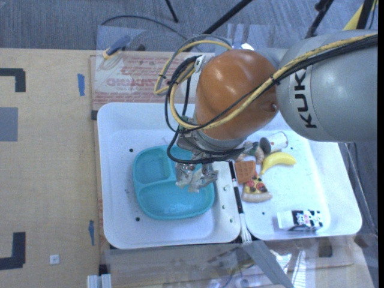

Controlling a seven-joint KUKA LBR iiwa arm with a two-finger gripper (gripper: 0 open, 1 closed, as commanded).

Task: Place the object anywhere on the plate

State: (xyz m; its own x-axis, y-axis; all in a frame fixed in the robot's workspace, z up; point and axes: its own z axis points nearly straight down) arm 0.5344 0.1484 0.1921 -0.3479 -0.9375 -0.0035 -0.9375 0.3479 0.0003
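Note:
A turquoise divided plate [157, 185] lies in the left white bin [117, 161]. My gripper [195, 179] hangs over the plate's right-hand compartment, low and close to its surface. The orange wrist band and grey arm cover the area just above it. Something pale shows at the gripper's tip, too small and blurred to name. In the right bin [336, 203] lie a yellow banana [277, 161], a pizza slice toy [256, 189], an orange-brown piece [245, 171], a white cylinder [276, 141] and a black-and-white carton [301, 219].
A ridge [235, 191] where the two bins meet runs just right of the plate. Cardboard with red print [129, 80] lies behind the left bin. The wooden bench top [45, 161] stretches to the left.

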